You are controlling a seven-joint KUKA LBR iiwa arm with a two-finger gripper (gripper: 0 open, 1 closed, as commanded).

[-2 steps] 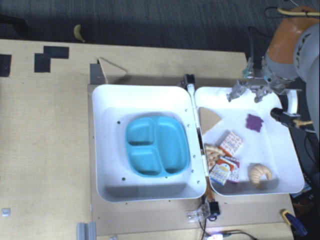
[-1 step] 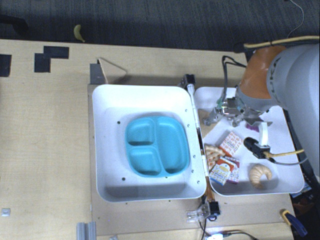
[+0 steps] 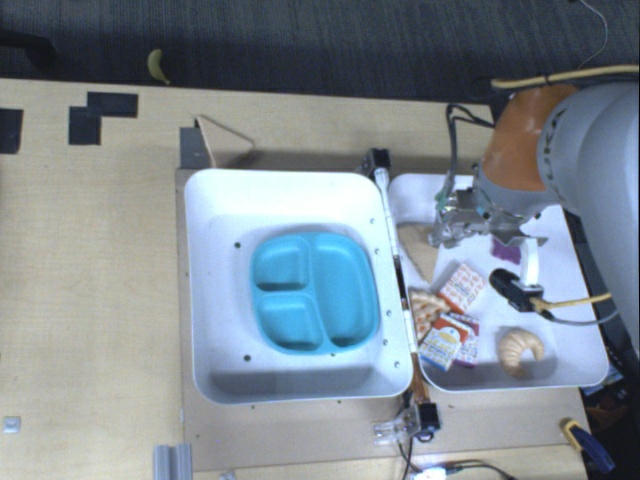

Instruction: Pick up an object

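Several packets [image 3: 461, 287] and a croissant [image 3: 520, 347] lie near the claw [image 3: 455, 230], whose grip I cannot tell.

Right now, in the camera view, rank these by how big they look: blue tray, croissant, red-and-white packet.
1. Blue tray, by far the largest.
2. Croissant and packet look about alike; I won't rank them.

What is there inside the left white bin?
A blue tray with three compartments lies flat on the floor of the left bin. The tray covers the middle of the floor, so whatever may be under it cannot be seen.
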